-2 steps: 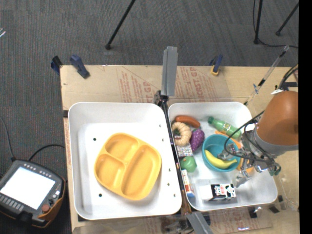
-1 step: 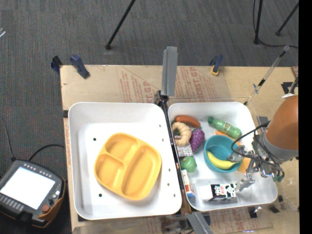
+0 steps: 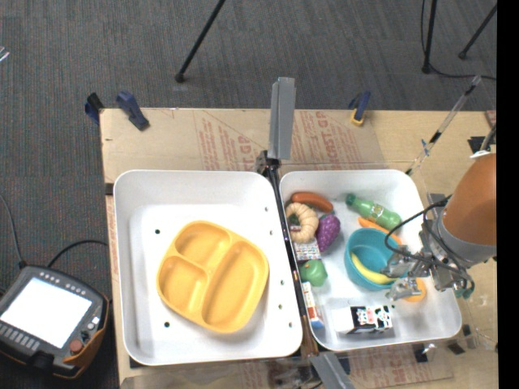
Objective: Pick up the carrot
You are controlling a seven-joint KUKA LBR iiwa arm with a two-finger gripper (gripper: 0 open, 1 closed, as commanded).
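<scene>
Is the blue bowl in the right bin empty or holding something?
Holding something: the blue bowl sits upright with a yellow banana-like piece inside.

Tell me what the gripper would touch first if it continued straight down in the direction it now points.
Probably the orange carrot piece on the floor of the right white bin: the gripper hangs just above it, beside the blue bowl. Depth is unclear from this slanted view.

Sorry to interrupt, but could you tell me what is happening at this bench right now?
The grey robot arm with its orange band reaches into the right white bin, its hand low beside the blue bowl, over an orange piece that may be the carrot. The yellow divided plate lies in the left white bin.
</scene>
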